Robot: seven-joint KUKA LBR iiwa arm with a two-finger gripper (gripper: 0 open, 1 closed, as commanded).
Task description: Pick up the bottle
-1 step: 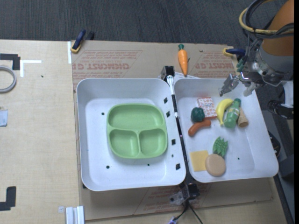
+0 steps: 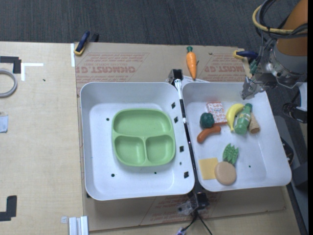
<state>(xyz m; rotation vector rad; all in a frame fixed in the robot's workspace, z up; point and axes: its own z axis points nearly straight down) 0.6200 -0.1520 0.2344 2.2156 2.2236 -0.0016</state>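
The bottle (image 2: 242, 121) is small and pale green with a darker green cap. It lies in the right bin (image 2: 271, 153), near that bin's far right part, wedged between a yellow banana (image 2: 233, 114) and a brown cone (image 2: 254, 126). My gripper (image 2: 249, 91) hangs over the bin's far right corner, a little beyond the bottle's cap and apart from it. Nothing is seen in its grasp.
The right bin also holds a pink packet (image 2: 214, 107), a dark green vegetable (image 2: 207, 119), a sausage (image 2: 210, 133), a leafy green (image 2: 230, 153), a cheese slice (image 2: 209, 168) and a bun (image 2: 226, 174). A green divided tray (image 2: 144, 137) sits in the left bin (image 2: 93, 146). A carrot (image 2: 190, 62) lies behind the bins.
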